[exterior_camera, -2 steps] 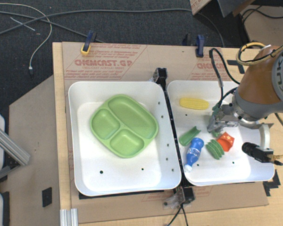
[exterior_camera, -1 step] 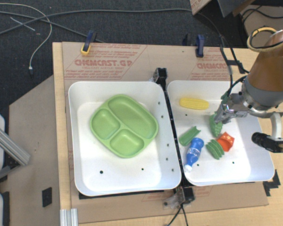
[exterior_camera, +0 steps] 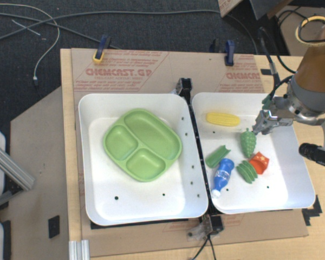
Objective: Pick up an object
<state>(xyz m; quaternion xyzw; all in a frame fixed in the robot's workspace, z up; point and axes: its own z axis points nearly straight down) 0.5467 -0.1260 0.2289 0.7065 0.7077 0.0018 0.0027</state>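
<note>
The right bin (exterior_camera: pixel 292 199) holds a yellow corn cob (exterior_camera: pixel 223 119), a blue bottle with a white cap (exterior_camera: pixel 222 176), a green leafy piece (exterior_camera: pixel 217 156), two ridged green vegetables (exterior_camera: pixel 248 142) (exterior_camera: pixel 247 171) and a small orange-red block (exterior_camera: pixel 259 162). My gripper (exterior_camera: pixel 259 127) hangs low at the bin's upper right, just above the upper ridged green vegetable. Nothing shows between its fingers.
The left bin (exterior_camera: pixel 97 194) carries a light green divided tray (exterior_camera: pixel 143 144). A black clamp (exterior_camera: pixel 183 85) sits at the top of the divider between bins. Two clips (exterior_camera: pixel 101 48) (exterior_camera: pixel 229 53) pin the cardboard's far edge. Cables trail over the dark floor behind.
</note>
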